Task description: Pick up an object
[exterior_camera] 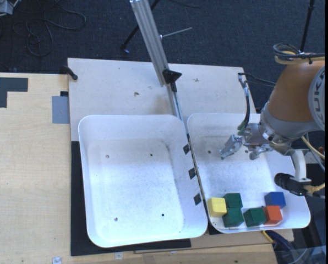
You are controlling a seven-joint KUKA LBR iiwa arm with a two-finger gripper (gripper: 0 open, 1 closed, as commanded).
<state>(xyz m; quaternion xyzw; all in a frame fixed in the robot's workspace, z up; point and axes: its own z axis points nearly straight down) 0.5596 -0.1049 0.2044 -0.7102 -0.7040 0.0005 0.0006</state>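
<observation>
While the arm [296,100] leans in from the right, its orange band bulges above the far corner of the right bin [219,128], and the grey wrist below it tilts down and to the left. The gripper [241,147] hangs over the middle of that bin, well above the blocks, with its two metal fingers [229,146] splayed apart; nothing sits between them. A thin cable loops from the back edge of the bench down to the wrist.

The blocks all huddle at the near end of the right bin. A yellow block [217,206] lies nearest the divider between the bins, touching a dark green block [233,199] just beside it, with a second green block [233,218] in front of that one. A third green block [253,217] sits further right, pressed against an orange block [272,214], and a blue block [274,199] rests just behind the orange one.

The left bin [98,131] shows a bare white floor with a few dark specks. A slanted aluminium rail [151,40] rises from between the bins toward the back.
</observation>
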